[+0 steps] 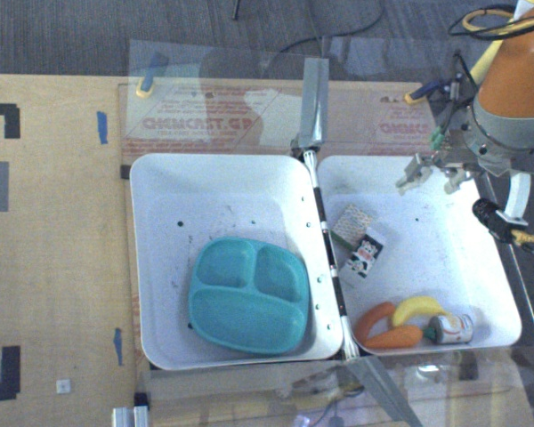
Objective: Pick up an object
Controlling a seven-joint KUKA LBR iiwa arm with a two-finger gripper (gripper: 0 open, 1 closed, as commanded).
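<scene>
Gripper (pixel 432 173) hovers over the right bin's (pixel 489 265) far end, fingers apart, gripping nothing; the banana (pixel 418 308) lies well apart, near the front wall.

— Where is the arm (pixel 514 78) right now?
— It comes in from the right side of the view, high in the frame. The orange band sits at the top right, with the grey wrist section just below it.
— And the gripper (pixel 433 174)?
— It hangs below and to the left of the wrist, pointing down and leftward. Its two pale fingers (pixel 412 174) are spread, with a clear gap between the tips.
— Anything between them?
— Nothing shows between the fingers.
— Any cabling on the arm?
— Yellow and dark cables loop around the orange section, and thin coloured wires run along the wrist toward the gripper.
</scene>
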